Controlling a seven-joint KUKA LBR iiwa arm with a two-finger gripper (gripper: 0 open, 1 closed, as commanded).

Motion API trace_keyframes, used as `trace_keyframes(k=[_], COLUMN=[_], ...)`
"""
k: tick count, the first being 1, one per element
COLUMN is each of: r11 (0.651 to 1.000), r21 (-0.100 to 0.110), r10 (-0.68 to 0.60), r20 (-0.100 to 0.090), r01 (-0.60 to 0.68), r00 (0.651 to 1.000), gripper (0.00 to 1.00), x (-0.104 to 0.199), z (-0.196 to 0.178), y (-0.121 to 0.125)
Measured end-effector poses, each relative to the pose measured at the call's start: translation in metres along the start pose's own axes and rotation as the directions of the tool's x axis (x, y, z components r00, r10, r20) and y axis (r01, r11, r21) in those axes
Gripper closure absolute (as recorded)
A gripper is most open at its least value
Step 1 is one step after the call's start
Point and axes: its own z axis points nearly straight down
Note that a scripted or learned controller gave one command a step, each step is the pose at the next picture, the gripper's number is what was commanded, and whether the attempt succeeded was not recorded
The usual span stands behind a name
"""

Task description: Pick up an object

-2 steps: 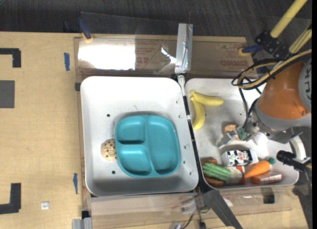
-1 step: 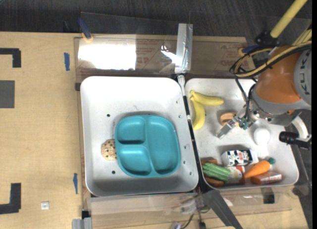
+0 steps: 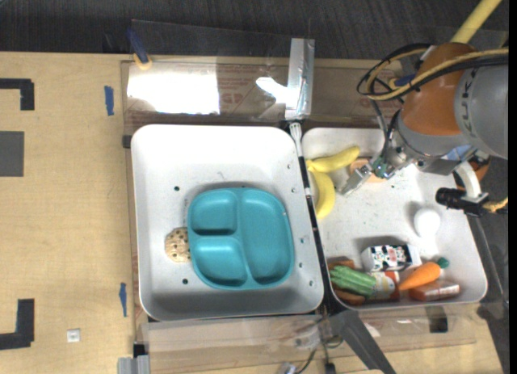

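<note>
no legible writing is showing on any item. the end effector (image 3: 358,176) is hovering in the right bin (image 3: 452,203), just beside the curved yellow banana (image 3: 325,172); whether it is clenched cannot be told. a glossy teal compartment tray (image 3: 240,236) is lying in the left bin (image 3: 210,148), a round speckled cookie (image 3: 177,244) touching its edge.

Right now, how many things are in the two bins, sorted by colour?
Yellow: 1, banana
Teal: 1, divided plate
Tan: 1, cookie
White: 1, ball
Orange: 1, carrot
Green: 1, vegetable
Black and white: 1, small box
Total: 7
</note>
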Motion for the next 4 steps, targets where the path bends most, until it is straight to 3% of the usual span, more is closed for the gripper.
trace_keyframes(k=[1,2,3,4], r11=[0.994,0.92,0.992,0.995], r21=[0.002,0.009,0.012,0.017], r10=[0.108,0.393,0.126,0.096], r20=[0.002,-0.003,-0.01,-0.01], r01=[-0.108,-0.393,-0.126,-0.095], r00=[0.994,0.92,0.992,0.995], gripper=[0.0,0.0,0.0,0.0], x=[0.015,0.004,0.041,-0.017], z=[-0.001,-0.001,-0.093,-0.071], y=[0.002,0.006,0.06,0.036])
